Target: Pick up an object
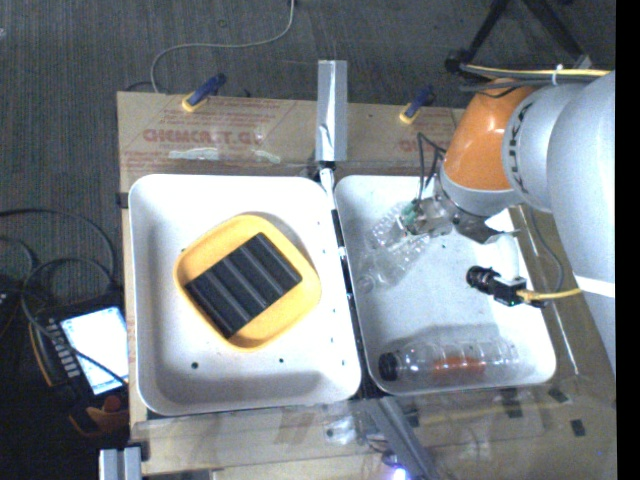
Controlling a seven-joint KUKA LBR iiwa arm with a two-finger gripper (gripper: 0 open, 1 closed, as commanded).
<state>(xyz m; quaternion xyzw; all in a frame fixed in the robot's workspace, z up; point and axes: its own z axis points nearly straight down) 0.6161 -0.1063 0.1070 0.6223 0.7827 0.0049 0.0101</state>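
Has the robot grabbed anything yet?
Not that the picture shows. The gripper is down in the right bin, beside a clear crumpled bottle. The other bottle and the yellow tray lie untouched. Lifting something is still left.

Yellow tray with black ribbed insert; white bins; clear bottle, label perhaps orange-red.
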